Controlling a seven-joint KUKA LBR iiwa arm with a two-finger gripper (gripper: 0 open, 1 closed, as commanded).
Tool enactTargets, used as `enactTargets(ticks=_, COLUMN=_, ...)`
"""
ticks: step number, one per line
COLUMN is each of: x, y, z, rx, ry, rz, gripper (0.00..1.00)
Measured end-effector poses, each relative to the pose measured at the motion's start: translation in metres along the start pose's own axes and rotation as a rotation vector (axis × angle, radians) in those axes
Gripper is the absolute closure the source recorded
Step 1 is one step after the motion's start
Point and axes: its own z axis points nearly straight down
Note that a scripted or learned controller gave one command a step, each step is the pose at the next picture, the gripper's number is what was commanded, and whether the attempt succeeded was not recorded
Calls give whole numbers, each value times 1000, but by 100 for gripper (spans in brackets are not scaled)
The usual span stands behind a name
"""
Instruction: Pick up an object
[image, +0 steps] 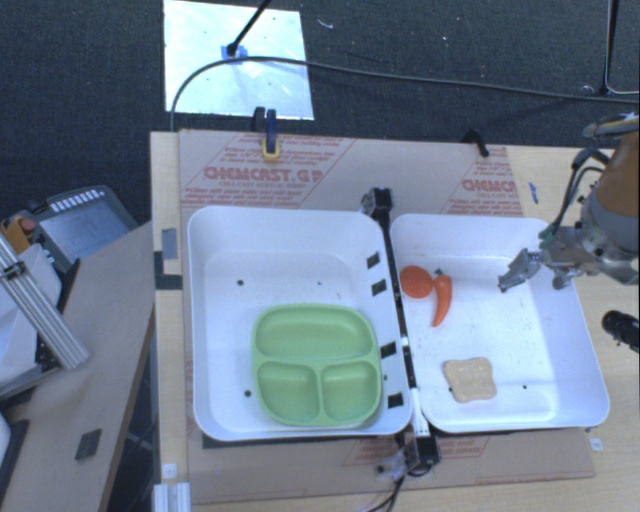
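Hovering over the upper right of the right bin (590, 400), my pincer (522, 270) is hanging with nothing between its fingers; how wide it is standing I cannot tell from this slant, since the tips are reading as one small grey shape.

I am looking at two candidates in this bin. An orange toy carrot (441, 298) is lying beside an orange-red round piece (415, 281), touching it, near the bin's left wall in the middle of the frame. A pale slice of toy bread (469, 379) is lying flat lower down, well apart from both.

I am judging all of these to be light, stiff plastic, probably a little slick. The bread is sitting so flat on the bin floor that I am expecting the fingertips to skid over it. The carrot is looking like the better bet: I am thinking of closing across its narrow width near the thicker upper end, fingers set crosswise to its length, though the round piece touching it may be crowding one finger.

The green divided plate (316, 362) in the left bin (215, 300) is broad, and I am leaving it alone.
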Motion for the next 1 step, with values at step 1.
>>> enactTargets(ticks=1, x=0, y=3, z=-6, rx=-11, ry=-2, rz=-3, gripper=0)
